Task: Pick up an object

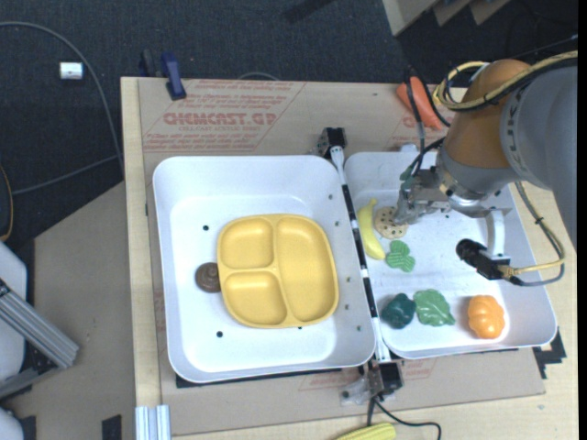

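My gripper (410, 202) hangs low over the upper left part of the right bin (525, 262), just above a beige perforated disc (393, 222). A yellow banana (370, 232) lies left of the disc against the bin wall. Below them sits a small green piece (400, 257). Along the bin's front lie a dark green item (398, 311), a light green leafy item (433, 307) and an orange item (485, 316). The wrist hides the gripper's tips, and nothing shows held in it.
The left bin (179, 200) holds a yellow divided plate (275, 270) with a brown round item (207, 277) at its left edge. The arm's orange and grey body (491, 126) covers the right bin's back corner. A black cable part (479, 257) hangs over the bin's right half.
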Tool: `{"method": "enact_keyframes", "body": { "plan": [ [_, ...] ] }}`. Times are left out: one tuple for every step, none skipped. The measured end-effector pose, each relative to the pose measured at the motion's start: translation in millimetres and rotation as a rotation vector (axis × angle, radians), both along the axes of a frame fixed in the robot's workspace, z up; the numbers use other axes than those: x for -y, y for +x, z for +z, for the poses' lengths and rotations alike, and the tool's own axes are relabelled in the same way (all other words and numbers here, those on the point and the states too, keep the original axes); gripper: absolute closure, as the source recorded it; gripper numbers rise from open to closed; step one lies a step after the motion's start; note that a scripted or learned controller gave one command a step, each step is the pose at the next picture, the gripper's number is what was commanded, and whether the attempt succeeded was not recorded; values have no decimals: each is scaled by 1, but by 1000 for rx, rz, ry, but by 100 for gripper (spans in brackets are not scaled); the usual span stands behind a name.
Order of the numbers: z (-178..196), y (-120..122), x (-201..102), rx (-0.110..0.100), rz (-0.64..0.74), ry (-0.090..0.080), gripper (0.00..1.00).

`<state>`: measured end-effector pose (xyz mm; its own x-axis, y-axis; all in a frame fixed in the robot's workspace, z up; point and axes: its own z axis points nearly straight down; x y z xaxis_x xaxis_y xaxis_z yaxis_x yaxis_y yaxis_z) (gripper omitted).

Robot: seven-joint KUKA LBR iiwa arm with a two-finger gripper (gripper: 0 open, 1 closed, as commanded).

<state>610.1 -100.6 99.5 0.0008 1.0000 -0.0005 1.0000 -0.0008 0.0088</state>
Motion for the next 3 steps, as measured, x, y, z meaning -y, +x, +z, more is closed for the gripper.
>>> {"method": "enact_keyframes", "body": {
  "plan": [
    [0,0,0,-1,0,0,0],
    [-15,-28,-3,-10,0,1,0],
    [-15,-42,-4,-11,0,1,0]
  ]
}}
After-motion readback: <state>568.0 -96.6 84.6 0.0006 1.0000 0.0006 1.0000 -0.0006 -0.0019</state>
